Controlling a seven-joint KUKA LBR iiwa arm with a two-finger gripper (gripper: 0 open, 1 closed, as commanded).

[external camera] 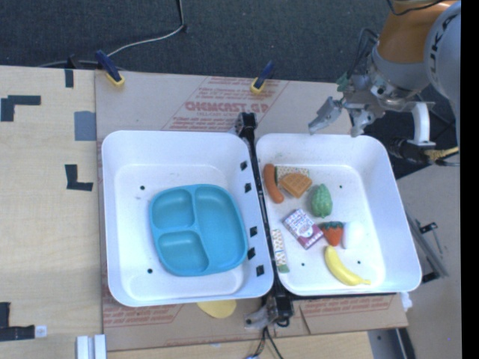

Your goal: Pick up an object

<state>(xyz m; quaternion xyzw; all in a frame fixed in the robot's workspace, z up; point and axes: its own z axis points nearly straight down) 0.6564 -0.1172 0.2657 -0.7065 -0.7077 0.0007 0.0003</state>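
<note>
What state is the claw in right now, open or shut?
Open. The claw hovers above the right bin's far rim, its two fingers spread with nothing between them.

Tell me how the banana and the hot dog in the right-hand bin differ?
The banana is yellow and curved; the hot dog is orange-red and nearly straight. The banana lies at the bin's near edge, the hot dog at its far left, beside the waffle. Both are long toy foods lying flat.
</note>
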